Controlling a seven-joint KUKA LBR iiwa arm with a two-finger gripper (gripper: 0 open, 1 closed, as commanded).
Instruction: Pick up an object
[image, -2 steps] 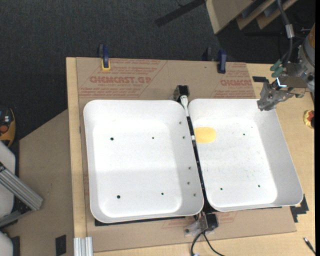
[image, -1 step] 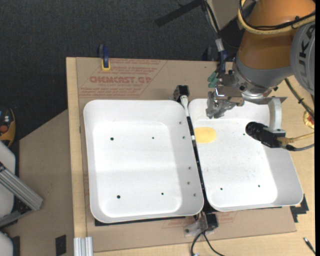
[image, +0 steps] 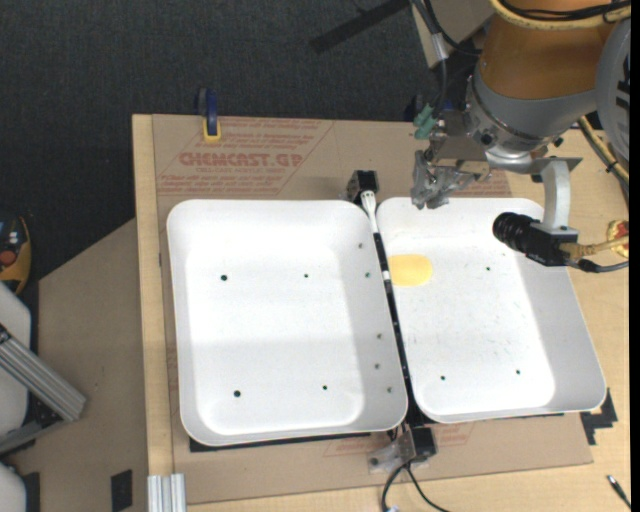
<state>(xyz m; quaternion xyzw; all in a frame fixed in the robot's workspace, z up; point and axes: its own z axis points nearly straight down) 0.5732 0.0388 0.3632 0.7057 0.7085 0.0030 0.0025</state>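
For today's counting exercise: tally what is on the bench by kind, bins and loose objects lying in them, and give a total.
White bins: 2, the left bin and the right bin
Yellow objects: 1, the yellow object in the right bin near its left wall
Total: 3

A single camera stood fixed above the bench (image: 300, 150) and looked down at a slant — far enough off to take in both white bins whole. The left bin (image: 200, 330) sat toward nine o'clock, the right bin (image: 560, 350) toward three o'clock, touching along the middle. The far bench edge lay toward twelve o'clock, dark floor beyond it. The arm (image: 545, 60) entered at about one o'clock — nearest the lens, and cropped by the top edge.
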